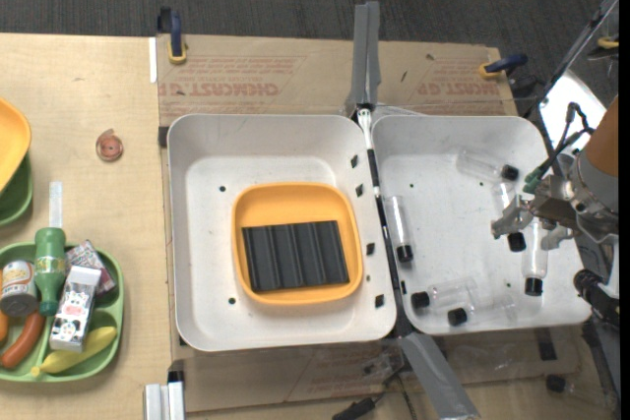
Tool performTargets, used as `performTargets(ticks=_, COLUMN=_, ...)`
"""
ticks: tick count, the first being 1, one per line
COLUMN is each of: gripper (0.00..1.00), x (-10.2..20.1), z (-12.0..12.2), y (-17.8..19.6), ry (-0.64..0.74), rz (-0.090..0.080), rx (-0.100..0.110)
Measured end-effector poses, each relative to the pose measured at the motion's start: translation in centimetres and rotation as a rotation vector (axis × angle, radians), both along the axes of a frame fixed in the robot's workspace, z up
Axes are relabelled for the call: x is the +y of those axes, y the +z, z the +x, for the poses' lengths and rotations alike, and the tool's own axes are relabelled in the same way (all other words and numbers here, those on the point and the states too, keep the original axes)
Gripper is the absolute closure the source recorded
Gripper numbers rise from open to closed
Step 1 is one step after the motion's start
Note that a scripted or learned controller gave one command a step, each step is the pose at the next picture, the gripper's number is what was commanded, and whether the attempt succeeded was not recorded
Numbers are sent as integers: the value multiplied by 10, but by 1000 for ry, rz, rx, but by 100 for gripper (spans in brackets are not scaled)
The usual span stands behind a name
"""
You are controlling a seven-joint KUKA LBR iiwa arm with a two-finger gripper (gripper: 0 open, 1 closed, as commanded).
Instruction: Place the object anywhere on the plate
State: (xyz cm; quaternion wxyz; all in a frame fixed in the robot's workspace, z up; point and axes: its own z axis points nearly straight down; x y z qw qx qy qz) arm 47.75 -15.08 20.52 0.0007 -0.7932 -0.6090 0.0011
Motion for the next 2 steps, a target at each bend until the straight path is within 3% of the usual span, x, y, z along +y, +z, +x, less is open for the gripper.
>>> performTargets(ticks=1, gripper=100, x=8, z=102, y=25, ry=188, rz=-1, rx=1)
performTargets(ticks=2, gripper=100, x=28, z=179, y=25, ry=230, rz=-2, rx=0)
